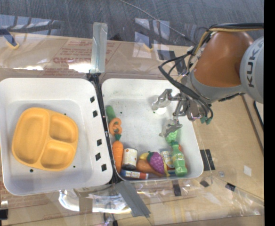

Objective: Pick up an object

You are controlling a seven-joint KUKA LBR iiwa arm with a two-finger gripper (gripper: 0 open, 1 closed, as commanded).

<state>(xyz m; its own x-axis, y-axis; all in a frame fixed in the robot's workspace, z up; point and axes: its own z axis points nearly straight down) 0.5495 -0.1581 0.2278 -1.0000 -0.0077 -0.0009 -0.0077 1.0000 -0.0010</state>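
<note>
A small green toy [173, 136] lies in the right bin [142, 91], toward its right wall and just above a green bottle [178, 160]; it looks like light, stiff plastic, probably smooth enough to slip, so a pinch across its narrower middle seems the safest hold. The claw [167, 113] hangs directly over it, its two metal fingers spread wide apart, one toward the far side and one low against the toy's top, with nothing between them. Along that bin's near edge sits a cluster of play food: a purple grape bunch [156, 162], a small can [129, 157], a carrot [117, 150], a marker-like tube [133, 174], and further up the left wall an orange ring [115, 125] and a green piece [109, 112]. The left bin [8, 91] holds a yellow divided plate [44, 139]. Both bins rest on the taped tabletop [231, 173].
</note>
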